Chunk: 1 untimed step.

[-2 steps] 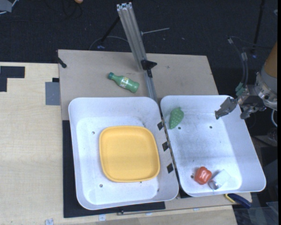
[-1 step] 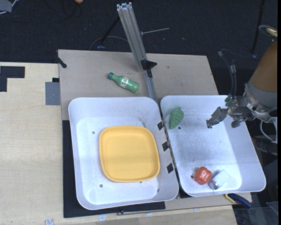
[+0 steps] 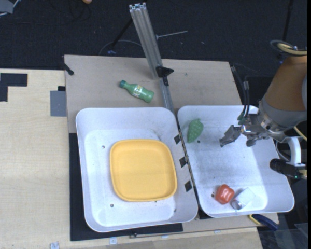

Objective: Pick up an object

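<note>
Hovering over the right bin (image 3: 259,191), your hand (image 3: 239,137) hangs with fingers spread and nothing between them, green object (image 3: 195,129) near its left and red object (image 3: 224,193) lying well apart, both unobstructed.

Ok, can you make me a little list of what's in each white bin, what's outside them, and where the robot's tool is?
left bin: yellow plate
right bin: green leafy thing near its upper left corner, red pepper and a small clear item near its lower edge
outside bins: green bottle lying on the bench
tool: over the right bin, holding nothing
</note>
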Each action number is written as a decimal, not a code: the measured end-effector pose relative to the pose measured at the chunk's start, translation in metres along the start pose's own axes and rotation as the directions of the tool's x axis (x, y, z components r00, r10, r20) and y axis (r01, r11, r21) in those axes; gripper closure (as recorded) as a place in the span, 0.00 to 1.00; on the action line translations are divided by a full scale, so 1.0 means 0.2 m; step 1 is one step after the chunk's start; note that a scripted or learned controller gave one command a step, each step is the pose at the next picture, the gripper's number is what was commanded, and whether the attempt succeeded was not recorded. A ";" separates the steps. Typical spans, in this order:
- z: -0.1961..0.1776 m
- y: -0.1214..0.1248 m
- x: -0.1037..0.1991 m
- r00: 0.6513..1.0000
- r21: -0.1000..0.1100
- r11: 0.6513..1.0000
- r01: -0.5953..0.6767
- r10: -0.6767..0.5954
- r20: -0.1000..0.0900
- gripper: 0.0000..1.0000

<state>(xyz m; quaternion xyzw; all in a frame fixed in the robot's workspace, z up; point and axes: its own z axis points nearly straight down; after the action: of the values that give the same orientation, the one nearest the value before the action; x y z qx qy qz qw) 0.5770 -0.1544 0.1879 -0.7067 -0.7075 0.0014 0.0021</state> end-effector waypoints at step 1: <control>0.22 0.02 0.02 1.000 -0.001 1.000 0.000 0.000 0.000 0.00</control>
<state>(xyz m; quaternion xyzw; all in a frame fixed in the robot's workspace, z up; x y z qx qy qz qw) 0.5814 -0.1501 0.1435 -0.7067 -0.7075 0.0012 0.0017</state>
